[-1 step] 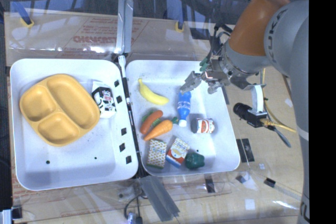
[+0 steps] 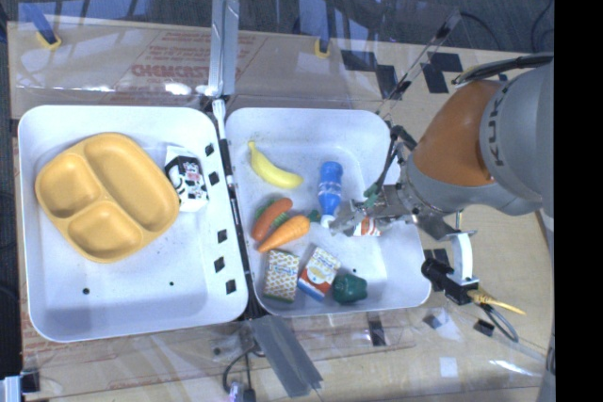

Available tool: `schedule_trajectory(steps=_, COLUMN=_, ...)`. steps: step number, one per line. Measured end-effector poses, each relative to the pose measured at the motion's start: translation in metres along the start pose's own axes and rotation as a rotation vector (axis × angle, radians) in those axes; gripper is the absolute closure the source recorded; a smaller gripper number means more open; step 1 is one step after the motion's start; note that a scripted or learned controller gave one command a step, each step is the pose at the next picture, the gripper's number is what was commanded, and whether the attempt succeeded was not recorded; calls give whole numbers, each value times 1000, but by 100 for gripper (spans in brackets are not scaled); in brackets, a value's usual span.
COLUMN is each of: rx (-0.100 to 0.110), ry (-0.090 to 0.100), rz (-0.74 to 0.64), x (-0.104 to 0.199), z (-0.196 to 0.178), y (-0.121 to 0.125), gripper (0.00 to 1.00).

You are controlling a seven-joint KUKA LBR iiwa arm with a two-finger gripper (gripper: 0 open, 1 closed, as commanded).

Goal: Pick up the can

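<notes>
While my gripper (image 2: 363, 219) hangs low beside the can (image 2: 367, 226), jaw state untellable, I judge the grasp step underway, needing a firm squeeze before lifting.

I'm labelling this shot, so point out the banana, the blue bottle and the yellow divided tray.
banana (image 2: 272, 166): camera view, middle of its curved body.
blue bottle (image 2: 329, 186): camera view, middle of its side.
yellow divided tray (image 2: 105, 194): camera view, ridge where its compartments meet.

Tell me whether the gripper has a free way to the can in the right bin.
Probably yes: the gripper already sits at the can near the bin's right wall, and the blue bottle stands just clear to its left.
</notes>
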State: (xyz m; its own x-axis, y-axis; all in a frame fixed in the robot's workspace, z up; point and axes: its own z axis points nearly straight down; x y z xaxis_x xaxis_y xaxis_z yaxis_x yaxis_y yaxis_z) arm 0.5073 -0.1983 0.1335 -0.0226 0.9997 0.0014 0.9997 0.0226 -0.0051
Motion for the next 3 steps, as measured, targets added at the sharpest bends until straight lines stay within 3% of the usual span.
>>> schedule_trajectory(steps=1, rx=-41, ry=-11, rz=-28, x=-12, z=23, y=16, gripper=0)
schedule_trajectory(steps=2, rx=-47, ry=-10, rz=-39, x=-9, z=10, y=19, gripper=100)
schedule_trajectory(steps=3, rx=-5, ry=-1, rz=-84, x=-12, z=16, y=92, gripper=100)
